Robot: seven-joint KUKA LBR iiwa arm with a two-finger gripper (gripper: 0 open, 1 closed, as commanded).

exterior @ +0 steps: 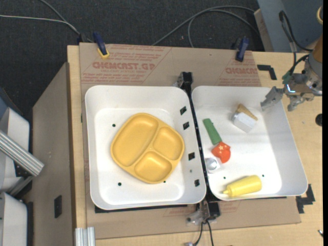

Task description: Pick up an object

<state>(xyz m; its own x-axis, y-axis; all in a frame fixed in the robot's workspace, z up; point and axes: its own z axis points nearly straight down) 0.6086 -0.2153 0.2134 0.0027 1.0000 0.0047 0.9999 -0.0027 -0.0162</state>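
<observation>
The left bin (pixel 97 137) carries just a yellow divided plate (pixel 147 147), lying flat near its middle, so nothing there is stacked or in my way. Two clamps at the board's back edge look meant to pin it down.

In the right bin (pixel 287 158), the pickable things sit well apart: a green stick (pixel 210 130) near the divider, an orange-red toy (pixel 221 152) just below it with a small grey piece (pixel 211 164) beside it, a yellow bottle (pixel 243 185) lying along the front edge, and a white and tan block (pixel 244 119) toward the back.

My hand (pixel 281 97) hovers over the right bin's back right corner, released and carrying nothing.

The toy's shape is too small to make out, and my arm is cut off at the right.
</observation>
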